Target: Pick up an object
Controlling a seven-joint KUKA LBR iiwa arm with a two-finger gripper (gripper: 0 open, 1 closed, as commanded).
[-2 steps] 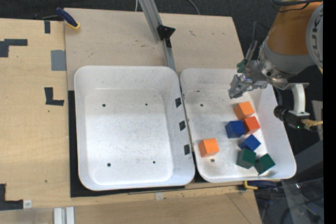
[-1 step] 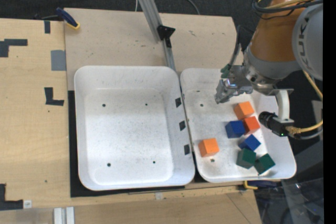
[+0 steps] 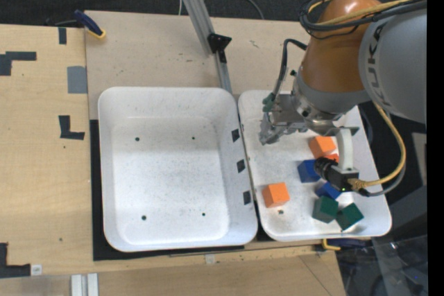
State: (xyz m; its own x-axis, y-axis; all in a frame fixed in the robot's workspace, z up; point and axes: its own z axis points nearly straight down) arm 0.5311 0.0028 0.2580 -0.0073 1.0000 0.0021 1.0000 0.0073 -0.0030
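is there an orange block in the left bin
No: both orange blocks, one and another, lie in the right bin, not the left bin.

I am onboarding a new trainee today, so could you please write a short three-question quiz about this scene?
1. True or false: the orange cube lies in the right bin.
2. Which colour is missing among the blocks: A green, B blue, C yellow?
3. The tool hangs over which bin?

Key: 1 true. 2 C; green blocks and a blue block lie there. 3 the right bin, near its edge beside the left bin.
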